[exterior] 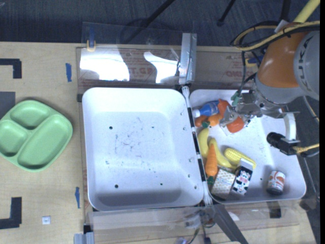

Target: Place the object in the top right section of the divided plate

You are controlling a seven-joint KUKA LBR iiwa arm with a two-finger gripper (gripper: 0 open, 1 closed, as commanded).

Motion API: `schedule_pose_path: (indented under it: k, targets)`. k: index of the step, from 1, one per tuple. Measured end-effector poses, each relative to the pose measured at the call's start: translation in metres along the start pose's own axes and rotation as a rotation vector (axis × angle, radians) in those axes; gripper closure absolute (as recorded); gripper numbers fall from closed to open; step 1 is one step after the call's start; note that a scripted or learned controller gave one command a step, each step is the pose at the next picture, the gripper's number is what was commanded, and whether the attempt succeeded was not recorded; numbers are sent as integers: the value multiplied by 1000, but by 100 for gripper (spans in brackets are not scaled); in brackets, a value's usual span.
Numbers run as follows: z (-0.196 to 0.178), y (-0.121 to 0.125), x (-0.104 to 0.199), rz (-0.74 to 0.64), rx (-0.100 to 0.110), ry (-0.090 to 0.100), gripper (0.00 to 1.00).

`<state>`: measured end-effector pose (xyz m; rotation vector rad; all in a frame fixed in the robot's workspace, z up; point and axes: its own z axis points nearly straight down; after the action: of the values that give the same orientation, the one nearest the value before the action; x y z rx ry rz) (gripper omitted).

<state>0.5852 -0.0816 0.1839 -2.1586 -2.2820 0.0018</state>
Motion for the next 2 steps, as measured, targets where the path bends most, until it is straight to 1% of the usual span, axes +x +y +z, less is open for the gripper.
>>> schedule_pose_path:
  k: [2]
  targets:
    - [-19,2,1,-3,-2,-1,100]
